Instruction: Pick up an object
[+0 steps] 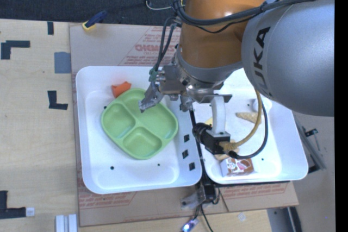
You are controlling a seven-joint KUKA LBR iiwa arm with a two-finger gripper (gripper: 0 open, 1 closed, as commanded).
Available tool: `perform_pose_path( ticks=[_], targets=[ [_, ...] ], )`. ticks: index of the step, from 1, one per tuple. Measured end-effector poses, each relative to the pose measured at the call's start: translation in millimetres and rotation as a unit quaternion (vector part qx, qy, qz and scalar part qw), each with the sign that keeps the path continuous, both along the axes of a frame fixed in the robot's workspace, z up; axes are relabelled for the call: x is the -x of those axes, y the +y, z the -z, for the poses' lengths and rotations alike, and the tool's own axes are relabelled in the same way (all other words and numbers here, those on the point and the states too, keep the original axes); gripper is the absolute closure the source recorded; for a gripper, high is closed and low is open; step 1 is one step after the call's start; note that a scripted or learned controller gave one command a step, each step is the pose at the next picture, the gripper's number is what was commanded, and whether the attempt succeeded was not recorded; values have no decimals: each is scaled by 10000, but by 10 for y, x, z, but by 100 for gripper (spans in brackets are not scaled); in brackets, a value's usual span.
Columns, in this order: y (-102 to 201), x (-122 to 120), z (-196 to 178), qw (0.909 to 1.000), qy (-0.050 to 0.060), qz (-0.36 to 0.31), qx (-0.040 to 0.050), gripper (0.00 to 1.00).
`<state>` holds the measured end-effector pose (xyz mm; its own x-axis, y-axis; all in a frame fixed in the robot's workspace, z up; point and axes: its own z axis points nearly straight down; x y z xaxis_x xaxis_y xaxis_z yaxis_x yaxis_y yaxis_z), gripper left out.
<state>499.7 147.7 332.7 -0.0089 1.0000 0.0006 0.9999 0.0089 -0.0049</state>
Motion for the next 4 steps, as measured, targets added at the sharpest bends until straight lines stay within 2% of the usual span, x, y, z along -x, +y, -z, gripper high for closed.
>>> perform_pose_path(
  ticks=[1,2,3,4],
  targets=[
    [-147,160,-655,10000,-47,32,-4,0],
    [-185,196,916,10000,67,44,31,0],
    [-169,171,752,10000,3,26,9,100],
    [-665,-162,223,10000,-49,60,11,100]
  ],
)
